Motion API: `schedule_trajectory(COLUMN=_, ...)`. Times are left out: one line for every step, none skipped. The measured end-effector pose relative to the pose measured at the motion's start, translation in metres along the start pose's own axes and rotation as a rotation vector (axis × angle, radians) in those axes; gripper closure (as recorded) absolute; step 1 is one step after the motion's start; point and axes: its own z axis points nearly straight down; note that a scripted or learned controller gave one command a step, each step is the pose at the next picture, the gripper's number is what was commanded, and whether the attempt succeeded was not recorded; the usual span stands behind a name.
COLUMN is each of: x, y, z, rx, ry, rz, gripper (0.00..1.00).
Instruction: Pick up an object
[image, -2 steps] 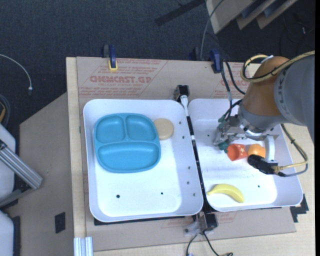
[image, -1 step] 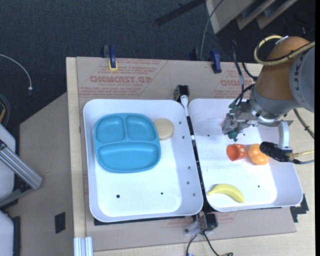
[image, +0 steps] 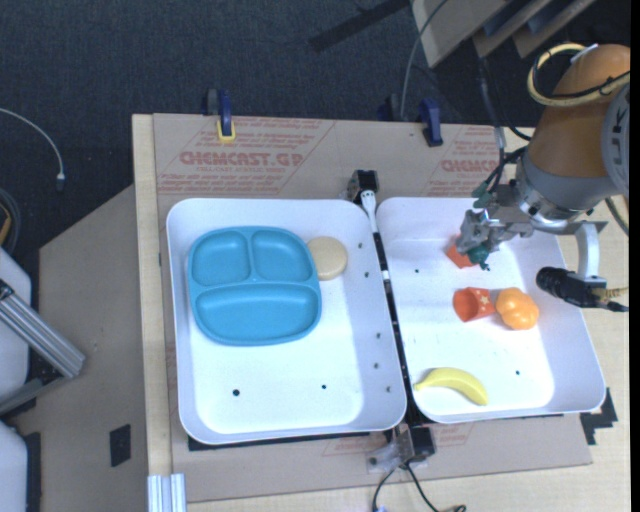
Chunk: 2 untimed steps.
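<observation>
A: Dark carpet all round, cables trailing, and a cardboard-topped bench (image: 300, 160) in the middle carrying two white bins. What sits at the left?

B: The left bin (image: 280, 400) holds a blue tray (image: 255, 283) with three sections at its upper left, and a pale round disc (image: 328, 257) touching the tray's right edge. The lower half of that bin is bare.

A: And to the right?

B: The right bin (image: 560, 390) has a banana (image: 452, 384) near the bottom edge, a red block (image: 475, 303) at centre touching an orange (image: 517, 308) on its right, and a small red piece (image: 459, 256) towards the top.

A: Where is the arm?

B: The gripper (image: 482, 240) hangs over that small red piece, in the upper right of the frame. Whether it is open or closed I cannot tell; the piece peeks out at its lower left, and I would not call it held.

A: How would that piece handle, do you judge?

B: Light, I expect, and probably stiff plastic, so somewhat slippery. It is small and low, so a grasp across its narrow middle, squarely from above, seems best. An off-centre pinch could squirt it sideways along the smooth bin floor.
</observation>
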Motion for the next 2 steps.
schedule_trajectory(x=0.000, y=0.002, z=-0.054, rx=-0.001, ry=0.000, rz=0.000, gripper=1.00)
schedule_trajectory(x=0.050, y=-0.012, z=-0.060, rx=0.008, ry=0.005, rz=-0.005, gripper=1.00)
